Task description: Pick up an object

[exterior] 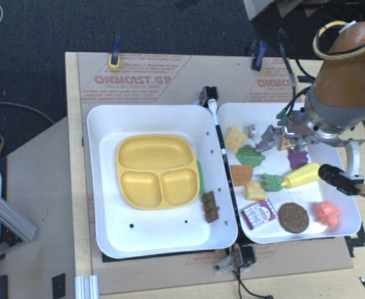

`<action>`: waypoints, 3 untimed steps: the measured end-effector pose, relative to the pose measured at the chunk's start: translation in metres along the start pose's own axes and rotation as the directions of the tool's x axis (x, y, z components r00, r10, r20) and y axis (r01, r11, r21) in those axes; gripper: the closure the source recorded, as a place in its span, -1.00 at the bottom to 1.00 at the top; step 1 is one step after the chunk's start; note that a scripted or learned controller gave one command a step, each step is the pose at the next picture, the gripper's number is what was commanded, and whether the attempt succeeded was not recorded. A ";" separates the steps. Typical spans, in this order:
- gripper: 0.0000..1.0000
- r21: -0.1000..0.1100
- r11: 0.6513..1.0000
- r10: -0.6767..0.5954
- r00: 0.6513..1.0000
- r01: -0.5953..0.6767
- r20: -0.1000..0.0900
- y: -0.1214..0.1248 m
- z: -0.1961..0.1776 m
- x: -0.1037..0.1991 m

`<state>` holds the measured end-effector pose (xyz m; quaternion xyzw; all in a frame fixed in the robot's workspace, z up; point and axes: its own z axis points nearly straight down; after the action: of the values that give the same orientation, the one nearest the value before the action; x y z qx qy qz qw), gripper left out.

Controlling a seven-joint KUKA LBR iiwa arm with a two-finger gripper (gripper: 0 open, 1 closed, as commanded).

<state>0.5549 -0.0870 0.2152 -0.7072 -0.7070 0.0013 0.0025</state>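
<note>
Toy food pieces lie scattered in the right shallow white bin [350, 220] on the worktop [139, 73]: a yellow wedge [235, 138], a green leafy piece [250, 156], an orange block [240, 174], a yellow banana-like piece [301, 175], a purple piece [298, 157], a round brown cookie [293, 217], a pink lump [327, 213] and a small maroon packet [258, 213]. Reaching in from the right, the grey arm with its orange band [347, 55] has its tool [266, 139] low over the upper part of that bin, just beside the green leafy piece, and I cannot tell how far it is open or whether it grips anything. Beside it, the left shallow white bin [101, 185] holds a yellow three-compartment plastic tray [157, 170] and a small brown chocolate-like bar [209, 206] near the tray's lower right corner.
</note>
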 end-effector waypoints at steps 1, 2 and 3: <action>-1.00 0.000 1.000 0.000 1.000 0.000 0.000 -0.001 0.043 -0.005; -1.00 0.002 1.000 0.000 1.000 0.000 0.000 -0.003 0.107 -0.005; -1.00 -0.009 1.000 0.000 1.000 0.000 -0.003 0.000 0.126 -0.004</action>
<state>0.5542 -0.0906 0.0889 -0.7072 -0.7070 -0.0032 0.0003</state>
